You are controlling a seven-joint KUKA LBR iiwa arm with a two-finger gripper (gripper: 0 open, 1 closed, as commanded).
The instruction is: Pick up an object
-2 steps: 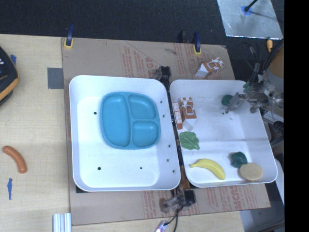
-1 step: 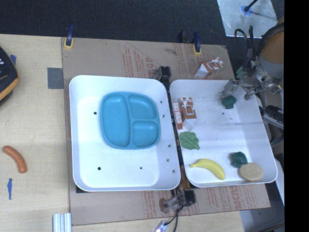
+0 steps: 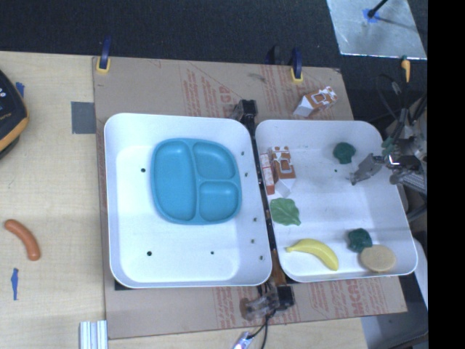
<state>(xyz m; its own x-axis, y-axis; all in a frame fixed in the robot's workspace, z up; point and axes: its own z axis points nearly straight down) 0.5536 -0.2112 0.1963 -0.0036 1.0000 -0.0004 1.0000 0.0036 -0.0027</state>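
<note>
Camera view: I see the gripper [image 3: 361, 173] empty, fingers open, at 5 o'clock from the green toy [image 3: 344, 151].

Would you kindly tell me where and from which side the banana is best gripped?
Probably grip the banana at its thick middle, coming from above with the pincer closing across its width; it lies flat in the right bin, with free floor on both long sides.

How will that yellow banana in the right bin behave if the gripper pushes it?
The banana lies flat and curved, so it would probably pivot or slide rather than roll. Its glossy look suggests stiff plastic, likely light and slippery between fingers.
</note>
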